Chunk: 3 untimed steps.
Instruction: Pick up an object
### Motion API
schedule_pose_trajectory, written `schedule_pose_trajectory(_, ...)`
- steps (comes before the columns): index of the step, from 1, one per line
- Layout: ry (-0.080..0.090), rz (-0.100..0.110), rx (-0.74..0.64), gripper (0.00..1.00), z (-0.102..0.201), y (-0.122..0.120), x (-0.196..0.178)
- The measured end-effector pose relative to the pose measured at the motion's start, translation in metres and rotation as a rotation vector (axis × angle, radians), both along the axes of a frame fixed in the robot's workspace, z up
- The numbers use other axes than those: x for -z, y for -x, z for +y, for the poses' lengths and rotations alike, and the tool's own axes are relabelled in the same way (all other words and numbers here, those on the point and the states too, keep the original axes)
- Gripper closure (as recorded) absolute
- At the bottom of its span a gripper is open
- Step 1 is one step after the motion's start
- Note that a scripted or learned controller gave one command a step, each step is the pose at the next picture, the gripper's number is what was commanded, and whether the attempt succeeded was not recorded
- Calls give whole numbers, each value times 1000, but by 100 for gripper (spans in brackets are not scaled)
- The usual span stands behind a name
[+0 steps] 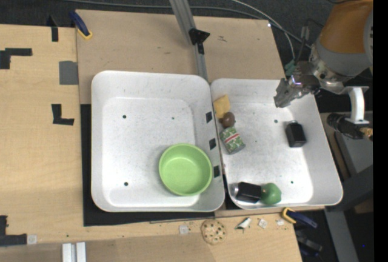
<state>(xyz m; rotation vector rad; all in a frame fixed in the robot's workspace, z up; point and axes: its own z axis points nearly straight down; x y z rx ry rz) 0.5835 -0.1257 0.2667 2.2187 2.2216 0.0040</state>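
Observation:
My gripper (pixel 284 97) hangs over the upper right part of the right bin (pixel 321 151), its grey fingers pointing down and to the left. Nothing shows between them. A small black block (pixel 295 134) lies just below and right of the gripper. Along the bin's left side lie a yellow piece (pixel 222 104), a brown round thing (pixel 227 119) and a small patterned can (pixel 233 140). At the bin's front edge a green ball (pixel 271 193) rests against a black flat object (pixel 247 192).
The left bin (pixel 121 103) holds a green bowl (pixel 185 169) at its front right. A grey pole (pixel 182 6) slants down to the seam between the bins. A cookie (pixel 211 231) and small scraps lie on the bench in front.

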Motion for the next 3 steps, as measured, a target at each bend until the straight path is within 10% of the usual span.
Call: schedule_pose_trajectory(3, -1, 8, -7, 100, 181, -37, 37)
